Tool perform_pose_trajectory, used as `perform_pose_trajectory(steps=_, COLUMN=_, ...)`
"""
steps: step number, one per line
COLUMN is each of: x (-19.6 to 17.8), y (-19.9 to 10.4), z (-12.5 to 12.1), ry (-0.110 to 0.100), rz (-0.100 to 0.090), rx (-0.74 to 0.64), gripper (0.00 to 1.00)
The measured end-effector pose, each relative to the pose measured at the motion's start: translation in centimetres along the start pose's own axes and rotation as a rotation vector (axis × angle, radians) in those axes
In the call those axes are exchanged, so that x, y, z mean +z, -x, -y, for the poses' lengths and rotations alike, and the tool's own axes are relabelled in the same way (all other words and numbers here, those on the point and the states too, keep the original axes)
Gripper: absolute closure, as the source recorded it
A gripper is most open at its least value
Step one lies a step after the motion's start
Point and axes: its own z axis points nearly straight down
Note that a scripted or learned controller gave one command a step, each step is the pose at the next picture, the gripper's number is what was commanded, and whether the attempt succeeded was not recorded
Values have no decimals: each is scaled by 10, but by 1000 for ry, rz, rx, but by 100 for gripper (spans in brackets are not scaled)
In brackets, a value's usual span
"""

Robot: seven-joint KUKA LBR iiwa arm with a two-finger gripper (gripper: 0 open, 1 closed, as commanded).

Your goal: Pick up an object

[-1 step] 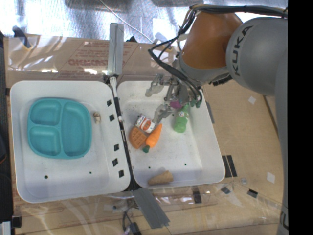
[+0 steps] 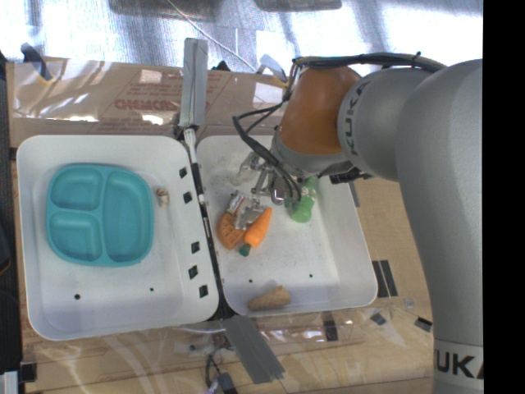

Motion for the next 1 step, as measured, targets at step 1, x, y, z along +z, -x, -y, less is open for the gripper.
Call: perform_pose_trajectory(steps=1, x=-13, y=3, z=-2, ry=-1, rz=7, rx=-9, gripper=100)
